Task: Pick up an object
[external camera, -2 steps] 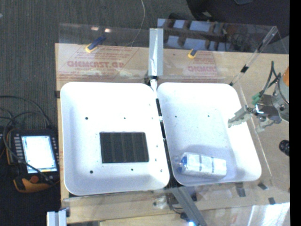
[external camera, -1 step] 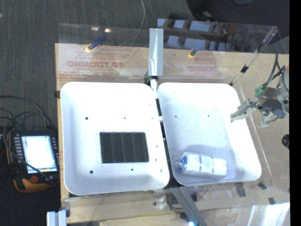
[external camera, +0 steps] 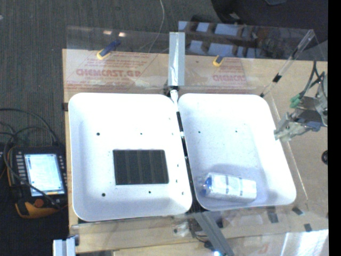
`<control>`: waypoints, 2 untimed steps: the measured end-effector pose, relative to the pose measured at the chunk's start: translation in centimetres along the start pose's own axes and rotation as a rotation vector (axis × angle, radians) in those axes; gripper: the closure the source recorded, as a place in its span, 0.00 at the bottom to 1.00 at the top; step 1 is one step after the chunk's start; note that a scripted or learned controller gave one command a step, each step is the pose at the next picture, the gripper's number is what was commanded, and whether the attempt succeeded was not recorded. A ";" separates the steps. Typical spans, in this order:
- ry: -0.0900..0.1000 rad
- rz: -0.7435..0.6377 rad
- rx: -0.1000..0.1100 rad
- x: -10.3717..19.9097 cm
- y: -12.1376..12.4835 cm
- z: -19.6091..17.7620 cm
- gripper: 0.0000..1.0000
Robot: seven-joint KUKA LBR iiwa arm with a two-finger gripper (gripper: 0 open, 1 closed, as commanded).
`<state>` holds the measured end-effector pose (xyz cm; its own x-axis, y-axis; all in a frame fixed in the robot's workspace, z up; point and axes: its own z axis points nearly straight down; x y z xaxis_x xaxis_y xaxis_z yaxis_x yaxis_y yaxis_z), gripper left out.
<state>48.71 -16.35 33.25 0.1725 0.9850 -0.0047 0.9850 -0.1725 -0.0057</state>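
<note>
A clear plastic bottle (external camera: 230,187) with a white-and-blue label lies on its side in the right bin (external camera: 266,143), near the front wall, its blue cap pointing left. A flat black ribbed rectangle (external camera: 140,167) lies in the left bin (external camera: 90,143), a little in front of its middle. Nothing touches either object.
The two bins meet at a central ridge (external camera: 181,143). A small grey fitting with green and blue cables (external camera: 302,117) sits on the bench just off the right bin's right rim. A clear plastic screen (external camera: 176,52) stands behind the bins. A handheld pendant (external camera: 40,175) lies on the floor at left.
</note>
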 end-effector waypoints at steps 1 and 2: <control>0.001 0.386 -0.001 0.7 1.4 -2.4 1.00; 0.001 0.758 0.000 5.0 8.5 -2.9 1.00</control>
<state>58.01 -12.85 36.03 0.8024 0.5967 -0.0068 0.5967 -0.8024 -0.0012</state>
